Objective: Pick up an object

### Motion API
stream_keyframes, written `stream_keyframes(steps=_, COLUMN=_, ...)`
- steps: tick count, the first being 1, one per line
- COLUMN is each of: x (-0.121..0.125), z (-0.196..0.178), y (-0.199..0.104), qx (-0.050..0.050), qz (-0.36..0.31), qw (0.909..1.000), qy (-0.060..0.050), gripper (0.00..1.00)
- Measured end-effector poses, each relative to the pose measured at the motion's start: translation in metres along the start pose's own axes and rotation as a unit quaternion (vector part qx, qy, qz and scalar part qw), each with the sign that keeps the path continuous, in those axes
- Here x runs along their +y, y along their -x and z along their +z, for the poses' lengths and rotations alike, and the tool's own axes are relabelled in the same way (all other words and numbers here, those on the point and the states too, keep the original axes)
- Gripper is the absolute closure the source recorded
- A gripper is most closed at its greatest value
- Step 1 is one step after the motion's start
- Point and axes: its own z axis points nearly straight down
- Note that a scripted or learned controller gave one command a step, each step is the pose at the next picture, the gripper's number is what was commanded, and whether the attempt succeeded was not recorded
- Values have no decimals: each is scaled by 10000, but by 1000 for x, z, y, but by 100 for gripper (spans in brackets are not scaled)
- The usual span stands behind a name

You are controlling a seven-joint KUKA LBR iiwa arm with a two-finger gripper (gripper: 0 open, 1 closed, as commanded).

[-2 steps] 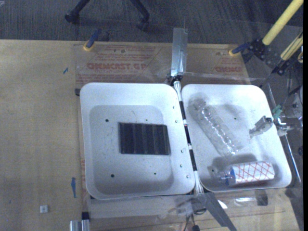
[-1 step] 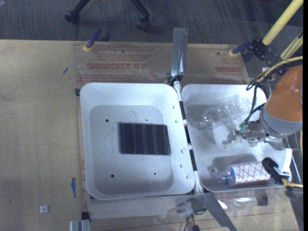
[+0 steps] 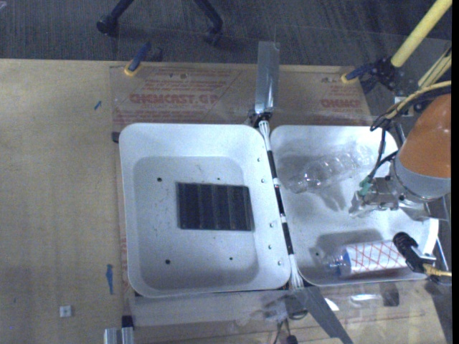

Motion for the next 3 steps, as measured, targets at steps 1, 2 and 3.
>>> stream_keyframes(steps=1, x=0, z=0, y=0, qx=0, qz=-1, qw=10000, qy=-2, gripper=0)
stream_keyframes(steps=2, x=87, z=41, y=-42, qx=5, qz=-77, qw=10000, qy=17, gripper=0)
stream_keyframes(steps=3, x=80, z=-35, y=9, qx=5, qz=157, qw=9999, qy=-20, gripper=0)
